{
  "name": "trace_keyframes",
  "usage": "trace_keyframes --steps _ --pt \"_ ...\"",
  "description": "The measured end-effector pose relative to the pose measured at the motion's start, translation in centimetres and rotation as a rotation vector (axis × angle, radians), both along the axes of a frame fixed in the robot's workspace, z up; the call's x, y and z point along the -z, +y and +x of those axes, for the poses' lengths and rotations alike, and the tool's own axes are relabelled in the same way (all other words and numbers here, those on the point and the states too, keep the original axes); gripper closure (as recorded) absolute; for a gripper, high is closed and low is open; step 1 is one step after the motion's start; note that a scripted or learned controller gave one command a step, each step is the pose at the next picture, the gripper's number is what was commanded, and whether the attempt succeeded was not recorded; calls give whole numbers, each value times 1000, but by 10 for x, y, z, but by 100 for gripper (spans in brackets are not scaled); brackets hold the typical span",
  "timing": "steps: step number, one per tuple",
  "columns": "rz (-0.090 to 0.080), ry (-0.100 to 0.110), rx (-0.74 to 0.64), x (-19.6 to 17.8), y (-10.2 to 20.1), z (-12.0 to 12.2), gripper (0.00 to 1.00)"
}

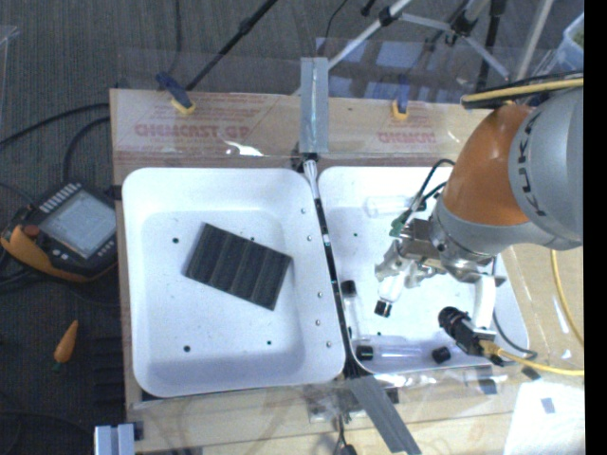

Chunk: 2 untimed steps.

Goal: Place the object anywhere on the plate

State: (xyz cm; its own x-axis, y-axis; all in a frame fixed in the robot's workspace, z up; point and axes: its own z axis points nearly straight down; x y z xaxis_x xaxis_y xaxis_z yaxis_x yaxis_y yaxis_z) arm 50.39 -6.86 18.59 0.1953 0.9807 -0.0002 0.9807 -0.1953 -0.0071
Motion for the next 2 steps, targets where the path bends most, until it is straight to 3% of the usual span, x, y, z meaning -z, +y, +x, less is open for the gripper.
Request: trace_keyframes --steps 1,2 --pt "-3 -1 12 4 46 52 100" --pt "-5 -3 -84 -9 111 125 100"
